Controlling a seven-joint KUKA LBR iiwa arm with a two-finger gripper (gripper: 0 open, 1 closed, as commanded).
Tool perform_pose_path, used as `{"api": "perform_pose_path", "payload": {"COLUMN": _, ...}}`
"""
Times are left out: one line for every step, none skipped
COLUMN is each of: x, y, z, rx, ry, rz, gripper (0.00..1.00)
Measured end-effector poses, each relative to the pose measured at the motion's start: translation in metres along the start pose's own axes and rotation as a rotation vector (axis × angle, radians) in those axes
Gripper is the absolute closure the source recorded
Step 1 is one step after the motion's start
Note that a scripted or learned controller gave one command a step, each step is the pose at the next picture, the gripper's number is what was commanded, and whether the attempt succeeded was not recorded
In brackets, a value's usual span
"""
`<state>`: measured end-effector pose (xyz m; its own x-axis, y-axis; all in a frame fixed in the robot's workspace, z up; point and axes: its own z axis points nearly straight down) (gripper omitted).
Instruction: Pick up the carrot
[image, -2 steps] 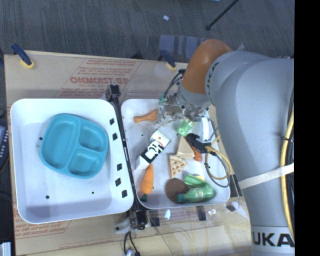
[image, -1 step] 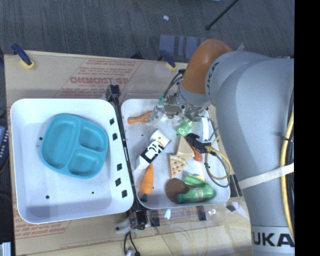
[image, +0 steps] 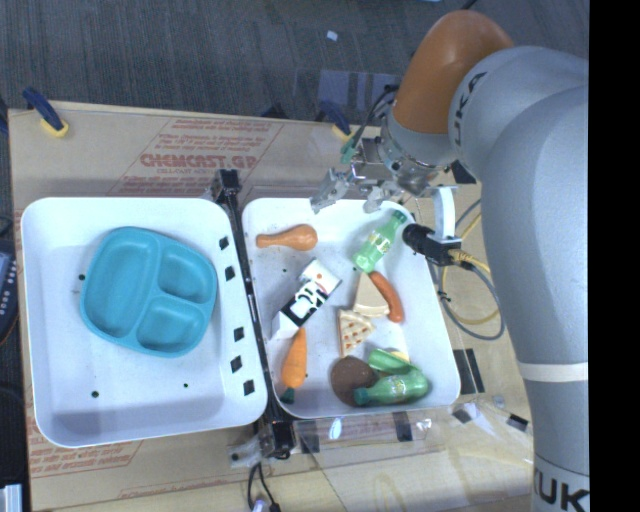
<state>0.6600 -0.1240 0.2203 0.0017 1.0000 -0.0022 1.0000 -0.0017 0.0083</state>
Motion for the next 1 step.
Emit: {"api": "perform_pose_path", "payload": {"x": 0.0015, "y": -0.0064, "z": 0.1324, "rx": 0.022, "ry": 0.002, "rz": -0.032, "gripper": 0.0}}
